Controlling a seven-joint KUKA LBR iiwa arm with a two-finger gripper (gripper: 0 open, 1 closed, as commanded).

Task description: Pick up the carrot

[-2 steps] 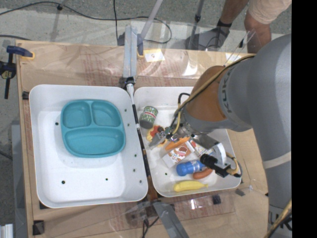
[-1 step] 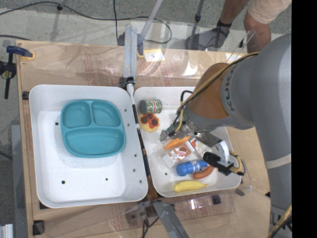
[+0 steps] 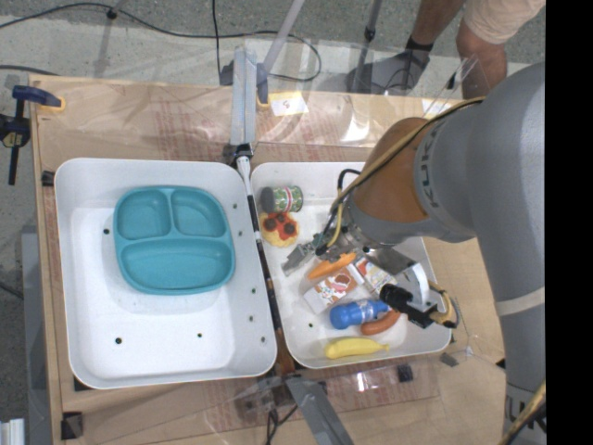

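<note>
Carrot (image 3: 332, 267): orange, tapered, smooth; in the right bin (image 3: 306, 336), long axis running lower-left to upper-right.
Tool (image 3: 326, 246): just above the carrot's middle; its state cannot be told.
Arm (image 3: 463, 174): grey, orange band, reaching in from the right, bent down over the right bin.
Left bin (image 3: 83, 276): shallow, white; carries a teal divided plate (image 3: 173, 239).
Neighbours: blue bottle (image 3: 357, 314), yellow banana (image 3: 356, 348), green-labelled can (image 3: 283, 198).
Counter (image 3: 139, 123): pale wood.
</note>
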